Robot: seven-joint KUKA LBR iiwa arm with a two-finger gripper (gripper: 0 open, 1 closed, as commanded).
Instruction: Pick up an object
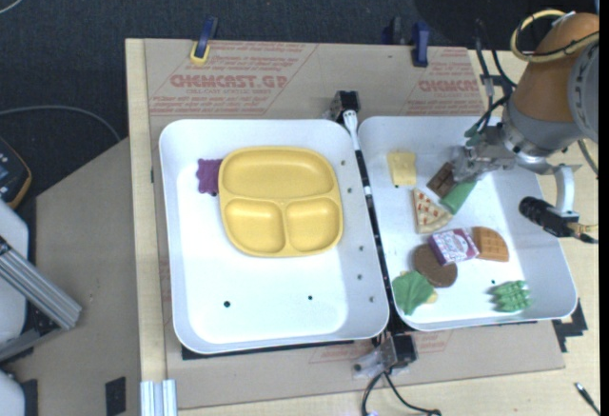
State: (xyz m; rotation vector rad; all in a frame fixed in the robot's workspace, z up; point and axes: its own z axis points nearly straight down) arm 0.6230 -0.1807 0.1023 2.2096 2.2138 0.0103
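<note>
Toy food is sitting in the right bin (547,257). We're seeing the gripper (468,168) hanging over a green piece (458,195) and brown piece (441,179), but can't tell how its fingers are set. Left bin (190,214) is holding a yellow 3-section tray (281,200) beside a purple bit (207,175).

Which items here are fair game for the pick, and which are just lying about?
In play, right bin: yellow block, pizza slice, brown piece and green piece at the gripper, waffle, purple packet.

Lying about: yellow tray, purple piece, clamps.
</note>
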